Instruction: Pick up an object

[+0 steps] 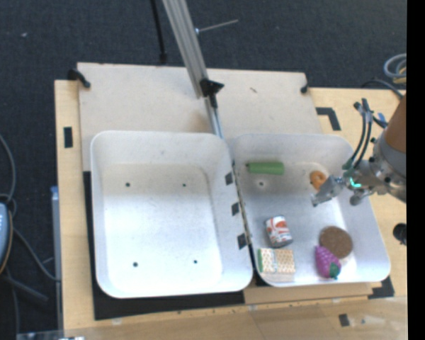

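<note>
My gripper [338, 193] hangs over the right side of the right bin [297, 146], its two fingers spread open with nothing between them. Just to its upper left lies a small orange object [316, 178]. A green cylinder [265, 167] lies near the bin's far edge. A red and white can [278, 230] sits in the middle. Below the gripper rest a brown round disc [336, 241] and a purple, grape-like object [327, 261]. A patterned flat packet [278, 262] lies at the near edge.
The left bin [163, 214] stands beside the right one, sharing a divider wall. An aluminium post [188, 41] rises from the bench behind the bins. Cables trail along the arm at the right.
</note>
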